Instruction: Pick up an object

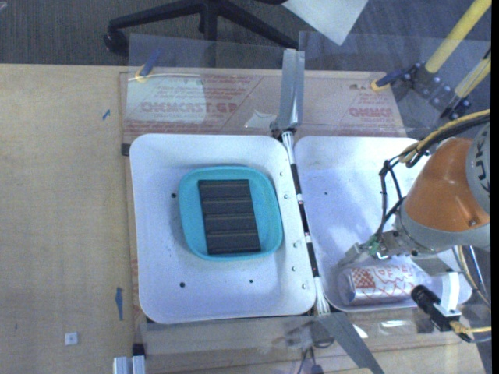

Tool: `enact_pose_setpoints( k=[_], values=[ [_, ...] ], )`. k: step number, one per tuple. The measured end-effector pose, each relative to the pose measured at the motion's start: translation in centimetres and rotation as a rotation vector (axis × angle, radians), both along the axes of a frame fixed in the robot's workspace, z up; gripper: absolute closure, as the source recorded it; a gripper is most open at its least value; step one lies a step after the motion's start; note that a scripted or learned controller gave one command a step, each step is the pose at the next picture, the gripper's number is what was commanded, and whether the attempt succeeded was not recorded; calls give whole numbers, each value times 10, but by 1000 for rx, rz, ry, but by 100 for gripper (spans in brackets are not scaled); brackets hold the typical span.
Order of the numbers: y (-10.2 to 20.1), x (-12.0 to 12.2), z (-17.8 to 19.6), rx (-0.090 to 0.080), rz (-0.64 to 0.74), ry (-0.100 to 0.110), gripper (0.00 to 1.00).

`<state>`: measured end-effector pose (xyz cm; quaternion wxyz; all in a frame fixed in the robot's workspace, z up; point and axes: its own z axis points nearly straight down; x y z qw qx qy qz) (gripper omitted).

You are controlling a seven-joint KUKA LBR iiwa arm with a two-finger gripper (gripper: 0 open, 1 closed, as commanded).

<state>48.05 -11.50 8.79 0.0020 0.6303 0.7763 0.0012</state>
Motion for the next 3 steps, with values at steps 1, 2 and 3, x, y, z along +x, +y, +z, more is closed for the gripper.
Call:
enact_pose_setpoints(
  k=[1,2,3],
  values=[
    [-20,-1,40,0,-8,4,0],
    [17,1,0,-3,127,-3,0],
    [17,2,11,-3,125,-9,100]
  ],
)
